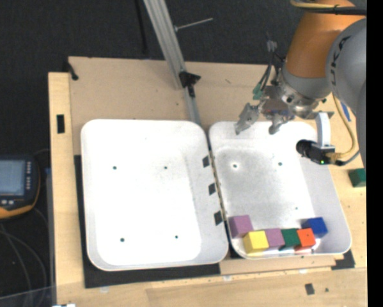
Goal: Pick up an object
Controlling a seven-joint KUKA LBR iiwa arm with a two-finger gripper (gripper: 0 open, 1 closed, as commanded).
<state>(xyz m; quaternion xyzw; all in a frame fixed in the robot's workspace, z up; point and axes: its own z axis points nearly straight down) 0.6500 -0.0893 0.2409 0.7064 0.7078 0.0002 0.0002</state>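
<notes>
Far left edge of the frame: small screen device (pixel 7 179) with an orange casing, off the counter (pixel 60 171), dark floor behind it. Cables in the lower left corner.

Counter is tan board, fills most of the frame. Left white bin (pixel 146 130) sits left of centre, shallow, a few dark dots on its floor. A grey metal rail (pixel 167 43) slants down from the top centre and ends near the gap between the bins.

Right white bin (pixel 255 171) touches the left one along the middle seam, with small black clips on that seam. All blocks sit bunched along its lower edge, lower right of the frame: purple block (pixel 241 224) on the left, yellow block (pixel 256 240) just below and beside it, a second mauve block (pixel 275 237) next, then green block (pixel 289 238), orange block (pixel 305 238), and blue block (pixel 315 225) at the right end, slightly higher. They look touching or nearly so.

Arm (pixel 316 40) comes in at the upper right, orange band above the wrist. Claw (pixel 260 121) hangs over the upper edge of the right bin, fingers spread apart, nothing between them. It is well apart from the blocks, at the opposite end of the bin. A black fitting with a green light (pixel 314 150) sits just right of the claw. A small green item (pixel 357 177) lies at the right margin.
</notes>
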